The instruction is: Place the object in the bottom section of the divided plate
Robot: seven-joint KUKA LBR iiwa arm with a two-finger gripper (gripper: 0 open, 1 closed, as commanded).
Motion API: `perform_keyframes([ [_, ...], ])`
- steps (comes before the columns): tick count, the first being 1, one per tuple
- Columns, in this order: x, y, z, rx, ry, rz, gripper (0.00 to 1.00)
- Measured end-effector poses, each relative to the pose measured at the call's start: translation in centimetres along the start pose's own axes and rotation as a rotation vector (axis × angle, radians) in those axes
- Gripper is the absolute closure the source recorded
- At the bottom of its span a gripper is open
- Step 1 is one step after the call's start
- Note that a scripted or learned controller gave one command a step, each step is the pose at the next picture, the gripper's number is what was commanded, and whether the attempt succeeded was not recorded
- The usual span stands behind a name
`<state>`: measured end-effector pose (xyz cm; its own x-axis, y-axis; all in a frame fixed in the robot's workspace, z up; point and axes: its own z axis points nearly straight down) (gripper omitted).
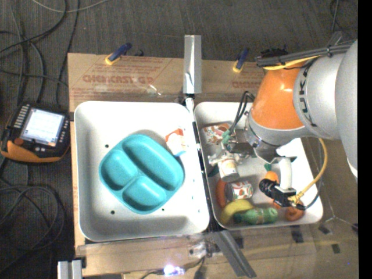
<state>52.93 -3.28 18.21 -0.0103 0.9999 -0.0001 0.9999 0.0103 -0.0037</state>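
Pincer (232, 150) is hanging low over the cluttered right white bin (311, 156), its grip impossible to tell. Toy food is lying beneath it; the turquoise divided plastic plate (141, 171) is waiting unfilled in the left white bin (87, 156), so everything remains.

A turquoise divided plate (141, 172) is lying in the left bin (87, 156), with a small orange-and-white item (176, 141) touching its upper right rim. The arm is reaching over the right bin (311, 211), its gripper (233, 150) hanging above a small can (228, 167), a banana (233, 208) and other toys.
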Motion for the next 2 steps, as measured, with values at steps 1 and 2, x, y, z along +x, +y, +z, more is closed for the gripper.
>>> perform_keyframes([
  [1, 9.84, 0.36, 0.06, 0.001, -0.001, 0.073, 1.00],
  [2, 9.83, 0.37, 0.05, 0.001, 0.000, 0.074, 0.00],
])
